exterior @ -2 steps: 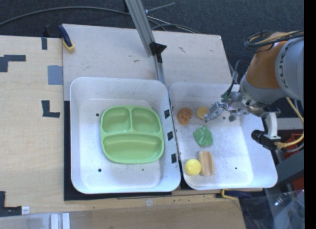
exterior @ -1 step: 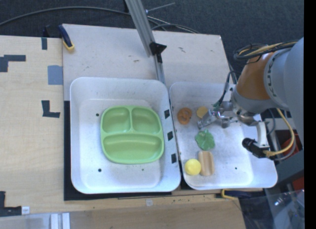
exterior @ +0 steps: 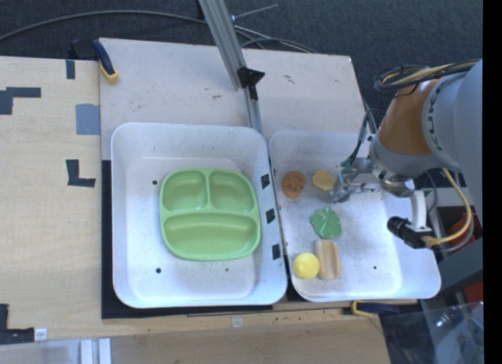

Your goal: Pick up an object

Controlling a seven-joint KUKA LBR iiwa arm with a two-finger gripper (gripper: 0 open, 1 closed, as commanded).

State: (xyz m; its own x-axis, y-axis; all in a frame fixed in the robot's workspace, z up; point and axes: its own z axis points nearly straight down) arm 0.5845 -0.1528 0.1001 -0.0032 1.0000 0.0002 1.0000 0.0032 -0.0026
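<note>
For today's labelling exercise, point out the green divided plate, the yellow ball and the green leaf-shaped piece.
green divided plate [exterior: 209, 238], camera view, on its large lower compartment.
yellow ball [exterior: 306, 265], camera view, on its centre.
green leaf-shaped piece [exterior: 325, 223], camera view, on its middle.

Five small items lie in the right bin. A brown round piece and yellow piece sit toward its far-left corner. A green leafy piece lies mid-bin, with a yellow ball and tan bun touching near its front-left corner.

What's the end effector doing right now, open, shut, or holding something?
End effector: low in the right shallow white bin, beside the small pale yellow round piece; open or shut cannot be told, and nothing is visibly held.
</note>
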